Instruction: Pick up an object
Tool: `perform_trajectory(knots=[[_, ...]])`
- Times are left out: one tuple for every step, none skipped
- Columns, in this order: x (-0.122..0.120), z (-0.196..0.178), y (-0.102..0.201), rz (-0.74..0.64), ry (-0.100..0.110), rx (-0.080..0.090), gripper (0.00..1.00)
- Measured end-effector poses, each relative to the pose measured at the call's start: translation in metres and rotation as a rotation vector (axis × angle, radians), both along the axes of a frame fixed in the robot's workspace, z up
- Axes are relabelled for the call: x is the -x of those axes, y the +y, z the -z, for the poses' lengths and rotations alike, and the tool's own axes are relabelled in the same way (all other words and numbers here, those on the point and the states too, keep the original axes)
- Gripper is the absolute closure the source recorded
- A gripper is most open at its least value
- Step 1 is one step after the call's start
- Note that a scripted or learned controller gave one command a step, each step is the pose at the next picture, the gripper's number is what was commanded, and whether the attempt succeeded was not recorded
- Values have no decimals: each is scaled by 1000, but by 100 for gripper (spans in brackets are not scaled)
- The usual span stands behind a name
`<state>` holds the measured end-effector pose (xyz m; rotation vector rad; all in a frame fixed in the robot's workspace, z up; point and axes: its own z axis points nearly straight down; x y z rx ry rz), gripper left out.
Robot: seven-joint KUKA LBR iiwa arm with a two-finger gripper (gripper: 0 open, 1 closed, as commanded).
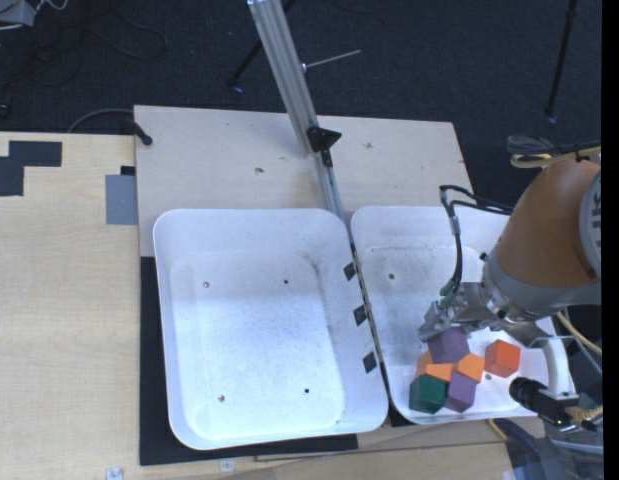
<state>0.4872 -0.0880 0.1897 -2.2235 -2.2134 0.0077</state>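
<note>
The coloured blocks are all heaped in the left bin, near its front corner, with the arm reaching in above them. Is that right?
Not quite. The camera view shows the coloured blocks heaped in the right bin, near its front corner, with the arm reaching in above them and the gripper just over the purple block.

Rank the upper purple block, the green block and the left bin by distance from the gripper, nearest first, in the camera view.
1. Upper purple block, just below the gripper.
2. Green block, at the right bin's near edge.
3. Left bin, across the divider.
</note>
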Motion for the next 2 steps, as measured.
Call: perform_trajectory(knots=[[-48,-22,71,-12,-7,-3,100],[-138,-55,132,-10,-11,-2,100]])
